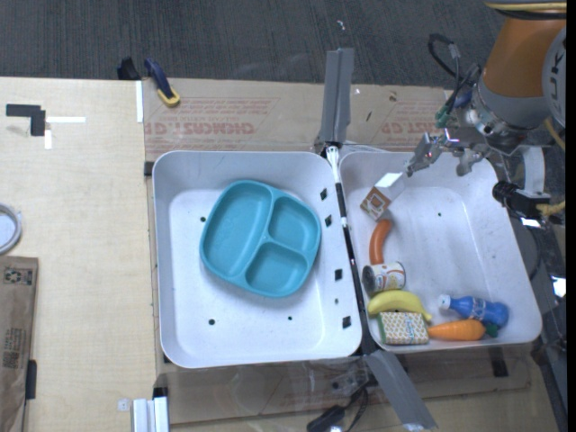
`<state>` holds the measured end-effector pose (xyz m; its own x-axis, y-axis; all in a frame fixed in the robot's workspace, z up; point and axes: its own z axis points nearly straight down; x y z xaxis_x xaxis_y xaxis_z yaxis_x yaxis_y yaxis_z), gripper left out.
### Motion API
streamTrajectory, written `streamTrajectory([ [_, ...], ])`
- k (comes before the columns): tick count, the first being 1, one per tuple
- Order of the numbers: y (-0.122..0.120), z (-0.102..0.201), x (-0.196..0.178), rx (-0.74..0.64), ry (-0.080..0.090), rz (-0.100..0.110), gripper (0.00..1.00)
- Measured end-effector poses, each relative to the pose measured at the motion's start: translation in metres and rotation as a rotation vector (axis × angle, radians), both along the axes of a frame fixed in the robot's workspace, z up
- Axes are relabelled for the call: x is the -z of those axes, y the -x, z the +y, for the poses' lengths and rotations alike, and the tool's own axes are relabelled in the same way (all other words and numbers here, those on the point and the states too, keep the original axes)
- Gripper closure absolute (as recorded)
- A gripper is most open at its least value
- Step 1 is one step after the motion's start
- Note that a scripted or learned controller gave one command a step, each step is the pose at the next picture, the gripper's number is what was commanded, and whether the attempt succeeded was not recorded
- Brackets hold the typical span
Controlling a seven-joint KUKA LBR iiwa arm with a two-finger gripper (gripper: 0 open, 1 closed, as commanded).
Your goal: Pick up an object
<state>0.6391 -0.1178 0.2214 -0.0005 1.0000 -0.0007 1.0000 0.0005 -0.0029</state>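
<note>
Because the task names no particular item, any of the things in the right bin (504, 241) could serve, and they differ a good deal in how they would likely handle. Largest in view is the blue divided plate (261, 238) in the left bin (171, 241): probably stiff, smooth plastic, flat and hard to pinch except at its rim. In the right bin, the banana (396, 302) at about 7 o'clock looks firm and curved, best taken across its middle; the carrot (456, 330) and the blue bottle (475, 310) at 5 o'clock seem light, rounded and liable to roll. The sausage (381, 239) at 9 o'clock looks slim and easy to span. The small can (385, 277) below it is rigid but slick, and the flat sponge-like block (403, 328) probably soft. The small tagged box (376, 203) near 10 o'clock appears light. The gripper (421, 160) hangs over the bin's 11 o'clock corner, above everything; its tips are too small and blurred to say whether they stand apart or together. Much of the arm (522, 52) is cut off at the frame's edge.
</note>
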Motion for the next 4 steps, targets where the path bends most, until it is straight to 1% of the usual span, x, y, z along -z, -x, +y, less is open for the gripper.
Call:
streamTrajectory([
  [1, 0.039, 0.004, 0.113, -0.006, 0.0, -0.002, 0.0],
  [2, 0.067, 0.018, 0.122, -0.321, -0.001, -0.001, 0.0],
  [3, 0.017, 0.008, 0.129, -0.478, 0.0, -0.004, 0.0],
  [4, -0.018, 0.01, 0.129, -0.616, 0.0, 0.007, 0.0],
])
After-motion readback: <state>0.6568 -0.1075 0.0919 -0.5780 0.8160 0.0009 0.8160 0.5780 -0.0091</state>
